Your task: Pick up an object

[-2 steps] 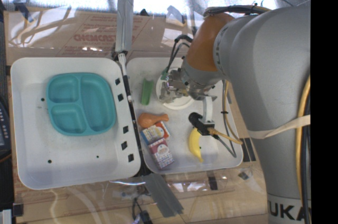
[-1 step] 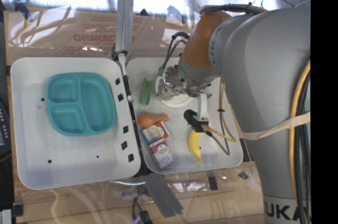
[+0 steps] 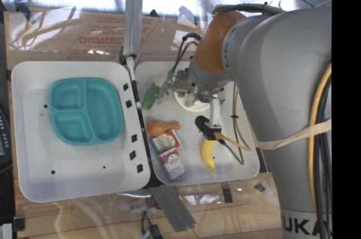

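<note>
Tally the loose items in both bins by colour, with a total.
Teal: 1, tray
Green: 1, item
Orange: 1, drumstick
Yellow: 1, banana
Red and white: 2, cartons
Total: 6

bench (image 3: 67, 215) w/ brown cardboard sheet (image 3: 84, 40) at the back, red print on it. two shallow white bins side by side on the bench, touching along the middle. left bin (image 3: 28, 176) holds a teal divided plate (image 3: 86, 110), 3 compartments. right bin (image 3: 245, 167) holds a green item (image 3: 150, 97) near its top left, an orange drumstick-shaped toy (image 3: 162, 127), two small cartons (image 3: 169, 154) below it, a banana (image 3: 208, 155) to their right.
</note>
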`<action>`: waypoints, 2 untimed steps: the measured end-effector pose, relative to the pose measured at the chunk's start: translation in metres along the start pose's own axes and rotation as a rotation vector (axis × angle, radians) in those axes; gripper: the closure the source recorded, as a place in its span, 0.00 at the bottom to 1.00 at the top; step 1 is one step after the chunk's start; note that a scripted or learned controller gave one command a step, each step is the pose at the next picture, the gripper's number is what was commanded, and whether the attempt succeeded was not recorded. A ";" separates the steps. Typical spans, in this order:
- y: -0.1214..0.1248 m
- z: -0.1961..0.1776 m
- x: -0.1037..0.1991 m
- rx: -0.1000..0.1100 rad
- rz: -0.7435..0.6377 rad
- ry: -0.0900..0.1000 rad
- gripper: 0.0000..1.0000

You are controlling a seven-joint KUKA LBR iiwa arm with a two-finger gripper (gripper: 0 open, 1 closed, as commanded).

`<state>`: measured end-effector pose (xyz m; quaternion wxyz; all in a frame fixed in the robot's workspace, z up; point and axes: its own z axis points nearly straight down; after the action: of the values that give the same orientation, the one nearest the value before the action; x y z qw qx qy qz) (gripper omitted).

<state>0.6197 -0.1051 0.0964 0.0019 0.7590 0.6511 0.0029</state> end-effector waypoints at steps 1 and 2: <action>-0.036 -0.007 -0.055 0.016 -0.152 0.000 0.00; -0.095 0.005 -0.115 0.011 -0.188 -0.001 0.00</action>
<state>0.5079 -0.2044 0.0901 -0.0019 0.6944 0.7196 -0.0012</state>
